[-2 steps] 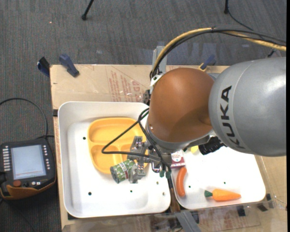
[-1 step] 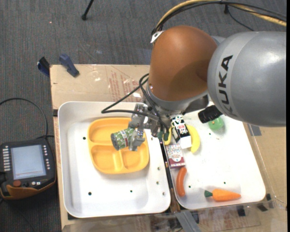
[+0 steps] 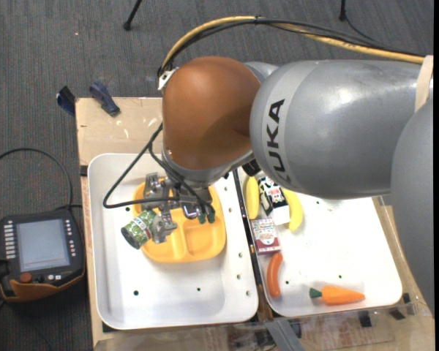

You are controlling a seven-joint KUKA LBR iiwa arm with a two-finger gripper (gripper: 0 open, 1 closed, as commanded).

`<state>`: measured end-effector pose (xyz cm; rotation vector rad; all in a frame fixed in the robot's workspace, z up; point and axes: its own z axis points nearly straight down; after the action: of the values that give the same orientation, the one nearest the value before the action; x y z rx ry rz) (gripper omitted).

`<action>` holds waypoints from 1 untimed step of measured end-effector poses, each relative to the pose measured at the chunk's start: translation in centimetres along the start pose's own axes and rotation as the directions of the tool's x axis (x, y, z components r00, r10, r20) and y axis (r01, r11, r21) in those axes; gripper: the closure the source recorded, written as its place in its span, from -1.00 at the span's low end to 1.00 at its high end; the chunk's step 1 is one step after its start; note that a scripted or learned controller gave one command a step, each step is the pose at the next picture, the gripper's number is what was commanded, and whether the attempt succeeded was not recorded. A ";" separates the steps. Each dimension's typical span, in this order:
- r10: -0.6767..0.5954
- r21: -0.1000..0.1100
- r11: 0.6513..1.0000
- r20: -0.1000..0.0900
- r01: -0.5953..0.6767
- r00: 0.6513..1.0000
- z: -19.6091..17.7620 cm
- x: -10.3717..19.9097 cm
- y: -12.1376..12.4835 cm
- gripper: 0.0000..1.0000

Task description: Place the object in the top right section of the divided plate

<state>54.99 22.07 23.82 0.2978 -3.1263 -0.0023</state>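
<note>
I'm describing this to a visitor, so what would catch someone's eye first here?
The big grey arm with its orange band looms over the left bin. Beneath it the gripper hangs over a yellow divided plate, a green can at the plate's left edge. The right bin holds a carrot, banana and small cartons.

The brand name "KUKA" runs in black capitals down the grey robot arm (image 3: pixel 329 137). Print on the small red box (image 3: pixel 264 235) is illegible.
</note>
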 end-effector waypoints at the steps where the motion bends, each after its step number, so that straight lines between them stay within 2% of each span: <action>1: 0.026 0.001 1.000 0.002 -0.026 1.000 -2.0 2.1 -8.2 1.00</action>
<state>54.50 13.59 25.76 0.2575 -3.1321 -0.0013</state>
